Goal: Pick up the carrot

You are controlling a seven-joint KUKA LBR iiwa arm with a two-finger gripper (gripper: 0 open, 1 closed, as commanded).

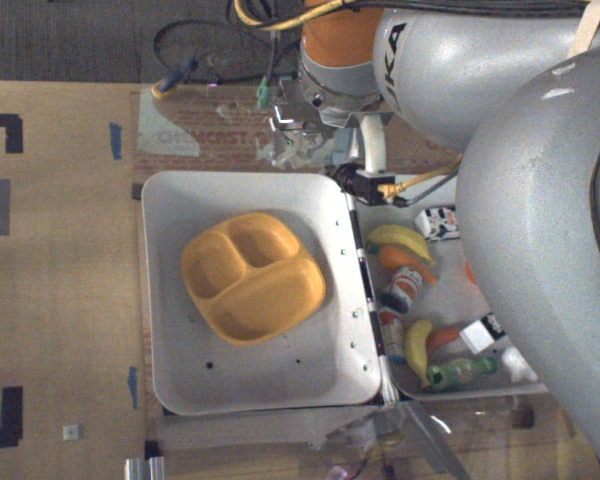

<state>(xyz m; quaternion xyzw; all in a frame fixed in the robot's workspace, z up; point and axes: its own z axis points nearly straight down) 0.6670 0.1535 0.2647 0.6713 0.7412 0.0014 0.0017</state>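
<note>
The task looks to be at the approach step: the gripper (298, 136), whose state I cannot tell, hangs beyond the left bin (170, 298), and must cross right to the carrot (393, 259) lying in the right bin (458, 386) beneath a banana (400, 239).

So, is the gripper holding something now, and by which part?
Cannot tell: the gripper sits above the bins' far edge, too blurred to read. The carrot lies in the right bin.
</note>
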